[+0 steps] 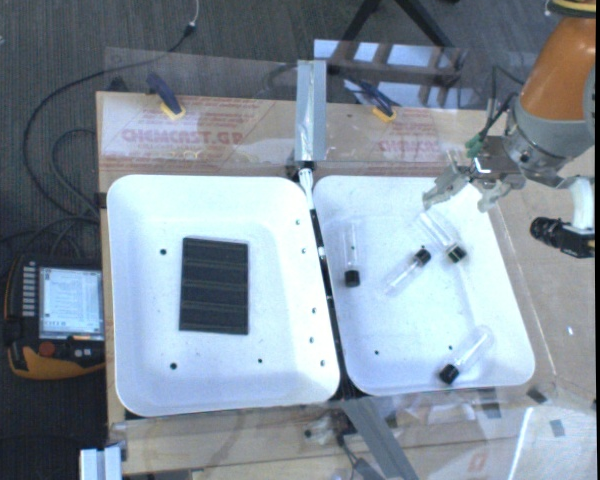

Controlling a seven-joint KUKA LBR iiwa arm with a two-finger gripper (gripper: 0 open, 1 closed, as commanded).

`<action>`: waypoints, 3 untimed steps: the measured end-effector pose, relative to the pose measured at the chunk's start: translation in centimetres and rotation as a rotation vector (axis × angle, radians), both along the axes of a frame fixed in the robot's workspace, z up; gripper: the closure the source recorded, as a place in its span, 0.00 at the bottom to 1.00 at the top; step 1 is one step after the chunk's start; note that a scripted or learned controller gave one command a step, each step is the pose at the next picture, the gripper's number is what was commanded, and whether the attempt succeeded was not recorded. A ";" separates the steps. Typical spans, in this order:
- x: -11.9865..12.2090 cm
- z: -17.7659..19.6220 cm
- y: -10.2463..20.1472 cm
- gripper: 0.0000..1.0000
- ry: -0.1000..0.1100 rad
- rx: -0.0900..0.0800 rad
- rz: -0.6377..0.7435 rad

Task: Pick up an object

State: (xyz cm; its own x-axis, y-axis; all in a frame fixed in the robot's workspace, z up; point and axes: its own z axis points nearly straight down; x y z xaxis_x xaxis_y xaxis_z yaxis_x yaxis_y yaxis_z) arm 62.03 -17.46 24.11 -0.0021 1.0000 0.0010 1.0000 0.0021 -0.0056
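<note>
White bins side by side on the bench: left bin (130, 298) with a black ridged pad (215, 285) lying flat; right bin (510, 318) with four clear tubes, black-capped: one (351, 253) near the divider, two (408, 266) (442, 238) close together mid-bin, one (464, 355) by the near right corner. Gripper (463, 183) over the far right corner, fingers spread apart, nothing between them. Grey divider post (310, 118) and blue clamps (165, 95) beyond the bins

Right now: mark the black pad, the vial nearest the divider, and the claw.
black pad (215, 285), camera view, middle of its top face
vial nearest the divider (352, 255), camera view, clear body
claw (467, 187), camera view, between fingertips
</note>
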 end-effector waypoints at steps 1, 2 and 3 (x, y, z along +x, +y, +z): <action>-2.9 -14.0 0.8 0.00 -0.001 0.002 0.215; 1.4 -15.2 -0.9 0.00 -0.017 -0.003 0.261; -2.6 -15.0 -3.3 0.00 -0.020 0.015 0.289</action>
